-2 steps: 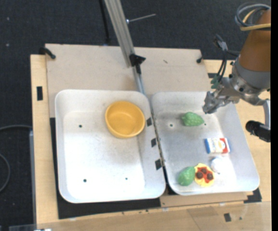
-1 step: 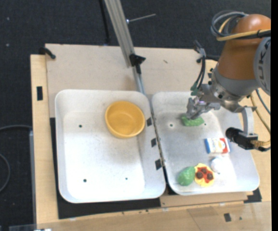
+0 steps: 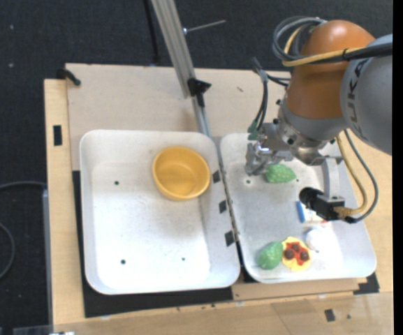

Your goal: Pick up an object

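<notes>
1. yellow bowl [image 3: 181, 172] sits in the left bin [image 3: 103, 257], near its top right.
2. end effector [image 3: 260, 156] hangs over the right bin [image 3: 351, 260], just beside a green object [image 3: 280, 174]; can't tell if it's open or closed.
3. another green object [image 3: 270, 255] and a yellow-red toy [image 3: 297, 252] lie near that bin's front edge.

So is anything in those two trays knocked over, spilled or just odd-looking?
Nothing stands out. The yellow bowl sits upright in the left bin. In the right bin, the green pieces and the small yellow and red item lie loose and scattered, with the gripper low over that bin.
</notes>
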Action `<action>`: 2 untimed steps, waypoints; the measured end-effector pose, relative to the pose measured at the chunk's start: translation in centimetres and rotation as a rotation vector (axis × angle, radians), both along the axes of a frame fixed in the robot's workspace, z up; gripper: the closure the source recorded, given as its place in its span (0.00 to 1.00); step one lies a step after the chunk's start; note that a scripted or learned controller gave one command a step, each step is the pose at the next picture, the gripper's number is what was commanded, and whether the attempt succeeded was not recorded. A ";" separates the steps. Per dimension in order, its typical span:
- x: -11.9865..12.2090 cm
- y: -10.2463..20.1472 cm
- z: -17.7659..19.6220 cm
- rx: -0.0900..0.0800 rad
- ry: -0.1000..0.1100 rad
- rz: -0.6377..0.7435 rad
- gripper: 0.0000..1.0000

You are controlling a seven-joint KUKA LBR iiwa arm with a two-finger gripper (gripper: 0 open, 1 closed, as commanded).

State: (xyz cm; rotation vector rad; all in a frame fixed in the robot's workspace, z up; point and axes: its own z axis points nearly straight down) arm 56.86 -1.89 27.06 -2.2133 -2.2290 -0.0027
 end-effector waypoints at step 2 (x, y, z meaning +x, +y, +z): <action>-2.1 10.2 -1.3 0.000 0.002 0.001 1.00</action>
